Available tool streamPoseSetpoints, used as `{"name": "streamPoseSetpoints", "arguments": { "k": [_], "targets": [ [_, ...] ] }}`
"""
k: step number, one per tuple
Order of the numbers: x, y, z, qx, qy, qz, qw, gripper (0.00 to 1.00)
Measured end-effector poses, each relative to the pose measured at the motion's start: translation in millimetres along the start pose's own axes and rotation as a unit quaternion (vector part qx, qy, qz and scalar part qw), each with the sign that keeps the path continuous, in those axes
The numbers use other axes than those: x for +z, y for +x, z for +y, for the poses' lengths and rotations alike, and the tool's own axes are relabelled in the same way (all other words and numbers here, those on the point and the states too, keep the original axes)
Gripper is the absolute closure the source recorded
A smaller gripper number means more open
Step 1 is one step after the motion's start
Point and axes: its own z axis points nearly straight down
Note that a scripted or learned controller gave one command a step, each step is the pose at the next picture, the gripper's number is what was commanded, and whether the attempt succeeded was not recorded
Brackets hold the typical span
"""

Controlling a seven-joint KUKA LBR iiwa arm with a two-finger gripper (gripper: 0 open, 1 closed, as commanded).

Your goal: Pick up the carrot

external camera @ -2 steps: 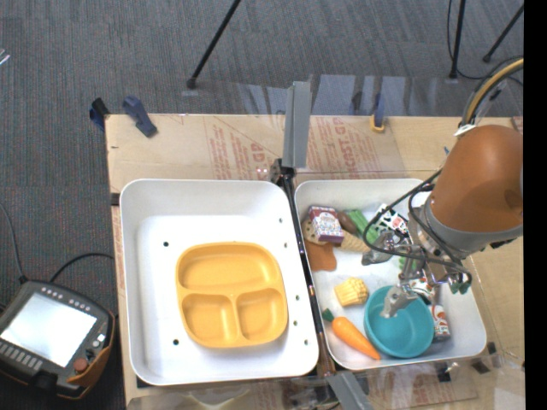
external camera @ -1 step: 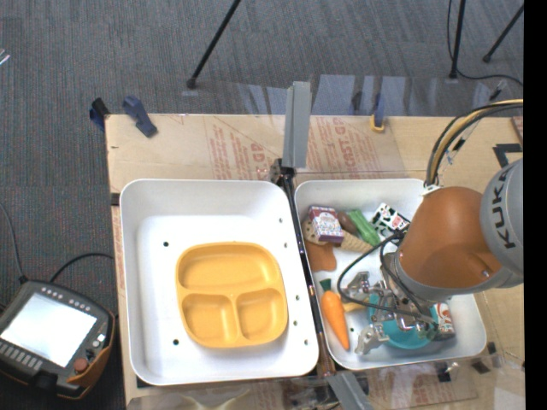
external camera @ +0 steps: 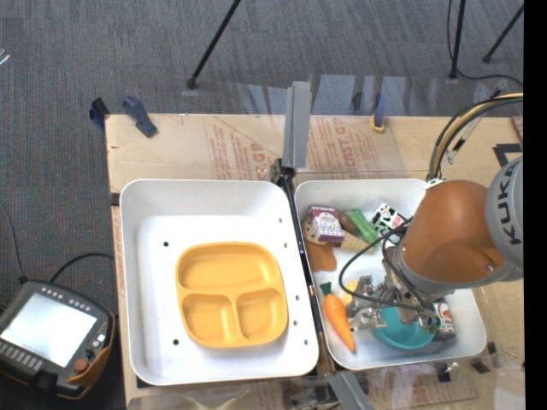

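One carrot (external camera: pixel 338 322) | beside teal bowl (external camera: pixel 402 331) | fingers (external camera: pixel 369 307) perhaps just right

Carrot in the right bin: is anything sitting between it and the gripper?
Nothing visible does. The carrot lies bare along the right bin's left wall, with the gripper just to its right above the teal bowl. A small yellow piece sits near the carrot's top.
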Motion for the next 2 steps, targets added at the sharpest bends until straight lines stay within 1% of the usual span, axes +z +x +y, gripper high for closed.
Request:
{"name": "streamPoseSetpoints", "arguments": {
  "k": [1, 2],
  "targets": [
    [-129.8, 2.3, -85.5, 0.031, 0.002, 0.0, 0.9995, 1.0],
    [-123.3, 4.4, -82.1, 0.029, -0.001, 0.007, 0.9996, 0.0]
  ]
}}
